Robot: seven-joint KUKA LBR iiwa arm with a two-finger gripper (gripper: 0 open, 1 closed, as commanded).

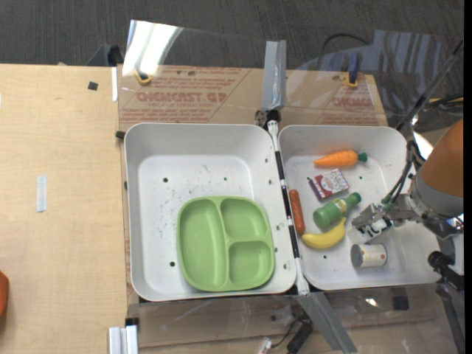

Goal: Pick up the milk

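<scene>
The milk (329,184) is a small white and purple carton lying flat in the right bin (394,271), just below the carrot (339,158). My gripper (371,223) hangs low over the right side of that bin, to the right of and below the milk and apart from it. It is between the green bottle (335,210) and a pale cylinder-shaped can (369,255). Nothing is visibly held.
A banana (324,236) and a red sausage (296,210) lie left of the gripper, near the divider. The left bin (147,198) holds a green divided plate (225,242). The arm's orange band (450,161) is above the right bin's right wall.
</scene>
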